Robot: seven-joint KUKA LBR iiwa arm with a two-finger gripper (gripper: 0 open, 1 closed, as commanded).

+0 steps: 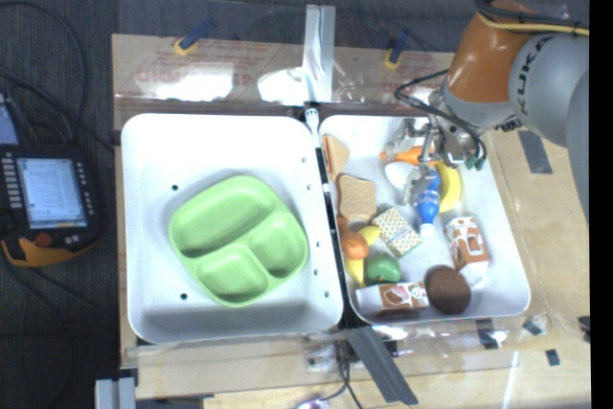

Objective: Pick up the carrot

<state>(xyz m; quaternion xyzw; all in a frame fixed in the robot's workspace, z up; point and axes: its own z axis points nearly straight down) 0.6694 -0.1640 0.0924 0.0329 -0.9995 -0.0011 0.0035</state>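
The carrot (411,154) is a small orange piece lying near the back of the right bin (506,235), partly covered by the gripper. My gripper (428,145) hangs right over it, at its right end, low in the bin. From this angle I cannot make out whether the carrot is gripped or just lying beneath. The grey arm with its orange band (488,62) reaches in from the upper right.
Crowded around the carrot are a banana (450,189), a blue-and-white bottle (428,204), a bread slice (357,196), a checkered cube (396,231), a red-white carton (466,244) and a brown ball (447,289). A green divided plate (239,238) lies in the left bin (153,148).
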